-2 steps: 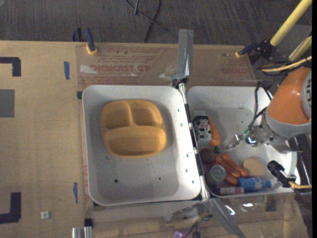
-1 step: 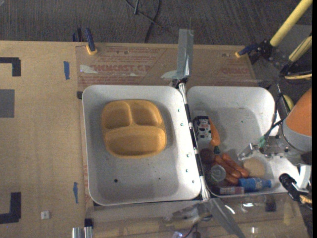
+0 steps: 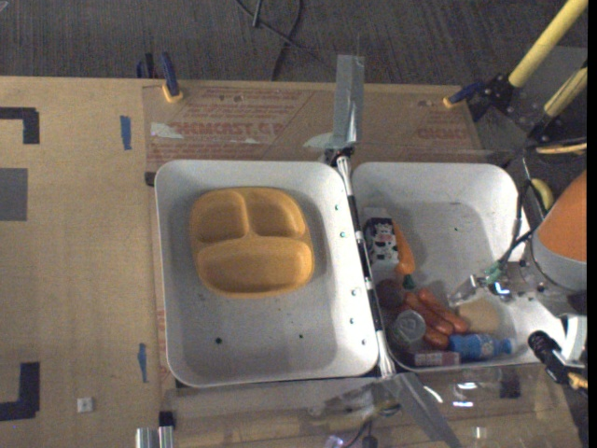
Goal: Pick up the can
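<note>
The can point(image 3: 409, 328) stands upright near the front left corner of the right bin point(image 3: 448, 194), its grey round top facing up. It is crowded by red sausages point(image 3: 437, 314) on its right and a dark round item point(image 3: 389, 294) behind it. My gripper point(image 3: 474, 289) reaches in from the right, low over the bin's front right part, a short way right of and behind the can and apart from it. Nothing shows in its grasp.
The left bin point(image 3: 177, 343) holds a yellow divided plate point(image 3: 251, 240). In the right bin also lie a small black-and-white carton point(image 3: 380, 238), a carrot point(image 3: 406, 255), a blue bottle point(image 3: 480, 346) and a pink flat item point(image 3: 431, 358). The arm's orange band point(image 3: 571, 224) overhangs the right rim.
</note>
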You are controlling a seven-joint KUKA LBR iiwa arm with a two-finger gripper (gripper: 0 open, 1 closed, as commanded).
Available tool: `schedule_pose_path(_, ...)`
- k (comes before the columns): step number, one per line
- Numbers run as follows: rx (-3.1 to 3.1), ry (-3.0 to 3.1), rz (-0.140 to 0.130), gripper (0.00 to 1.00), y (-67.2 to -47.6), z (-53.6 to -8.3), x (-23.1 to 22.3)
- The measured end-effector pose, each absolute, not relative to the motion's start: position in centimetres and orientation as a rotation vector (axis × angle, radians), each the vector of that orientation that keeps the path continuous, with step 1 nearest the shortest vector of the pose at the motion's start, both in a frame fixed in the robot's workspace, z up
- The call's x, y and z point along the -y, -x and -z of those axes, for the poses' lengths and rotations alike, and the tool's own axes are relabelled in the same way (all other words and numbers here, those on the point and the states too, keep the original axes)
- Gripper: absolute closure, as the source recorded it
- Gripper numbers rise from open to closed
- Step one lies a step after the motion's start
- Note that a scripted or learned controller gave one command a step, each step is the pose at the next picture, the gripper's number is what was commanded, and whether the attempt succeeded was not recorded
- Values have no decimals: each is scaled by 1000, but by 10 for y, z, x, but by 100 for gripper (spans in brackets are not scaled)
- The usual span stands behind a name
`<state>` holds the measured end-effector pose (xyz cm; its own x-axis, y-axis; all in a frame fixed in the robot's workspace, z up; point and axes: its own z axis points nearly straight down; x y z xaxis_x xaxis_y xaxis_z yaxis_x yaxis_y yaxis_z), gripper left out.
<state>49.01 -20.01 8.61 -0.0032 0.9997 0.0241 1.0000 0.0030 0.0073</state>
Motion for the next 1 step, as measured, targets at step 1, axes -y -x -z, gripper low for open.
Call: schedule_pose_path(1, 2221, 2232, 12, 0, -534, -87, 109)
